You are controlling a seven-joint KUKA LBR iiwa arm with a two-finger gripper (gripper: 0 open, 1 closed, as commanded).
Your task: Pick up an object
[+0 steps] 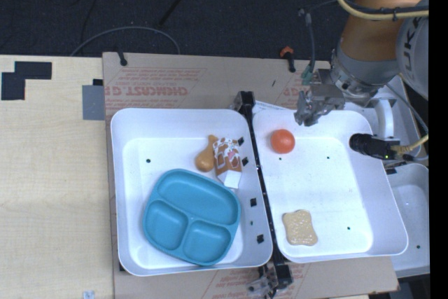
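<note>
Hovering over the far edge of the right bin [392,220], my pincer [309,117] hangs with nothing visibly between its tips, and from this angle I cannot tell how it is set. Just below it and slightly to its left, I see a red-orange ball [283,141] on the bin floor, with a tan biscuit-like piece [300,227] much nearer to me. Well to the pincer's left, the other bin [126,150] holds a blue divided plate [191,216], a brown pear-shaped toy [206,156] and a small patterned packet [227,157].
</note>
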